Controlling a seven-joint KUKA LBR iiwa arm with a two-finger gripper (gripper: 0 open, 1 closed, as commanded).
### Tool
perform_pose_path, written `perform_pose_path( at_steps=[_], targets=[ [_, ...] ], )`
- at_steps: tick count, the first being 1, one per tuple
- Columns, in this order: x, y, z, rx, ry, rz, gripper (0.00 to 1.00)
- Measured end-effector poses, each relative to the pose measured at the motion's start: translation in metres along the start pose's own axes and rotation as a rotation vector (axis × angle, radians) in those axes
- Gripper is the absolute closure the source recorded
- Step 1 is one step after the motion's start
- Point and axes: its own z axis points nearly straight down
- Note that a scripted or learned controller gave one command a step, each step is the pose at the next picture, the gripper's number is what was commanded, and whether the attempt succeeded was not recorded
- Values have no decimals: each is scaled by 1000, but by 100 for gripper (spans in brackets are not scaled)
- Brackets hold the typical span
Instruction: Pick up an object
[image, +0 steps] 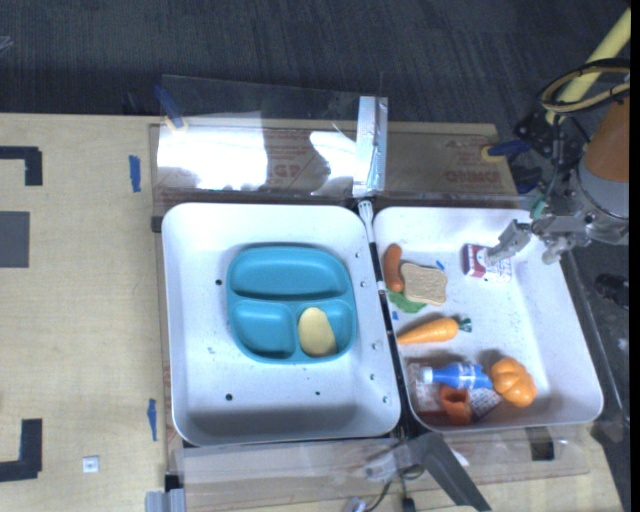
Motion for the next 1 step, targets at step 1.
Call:
perform_pose_path(
  at_steps=[1],
  targets=[
    [10, 44, 94, -14, -2, 98, 0]
  ],
)
